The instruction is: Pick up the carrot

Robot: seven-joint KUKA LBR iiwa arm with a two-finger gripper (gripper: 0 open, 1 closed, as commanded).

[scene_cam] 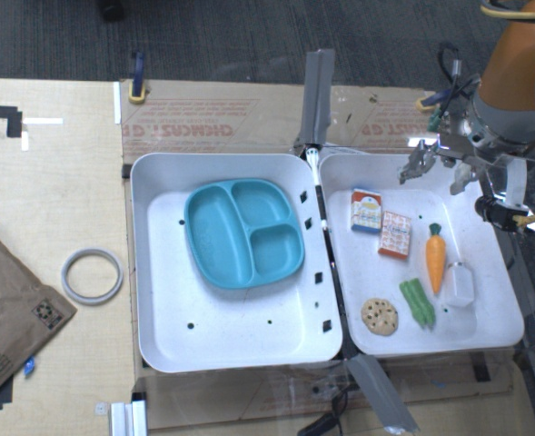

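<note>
The carrot is orange with a green top and lies lengthwise in the right bin, toward its right side. My gripper hangs over the far edge of that bin, above and apart from the carrot. Its two fingers are spread open with nothing between them. The grey arm with its orange band comes in from the upper right.
Around the carrot lie a small white-and-blue box, a red-patterned cracker pack, a green bean pod, a cookie and a pale clear object touching the carrot's right. A blue divided plate sits in the left bin.
</note>
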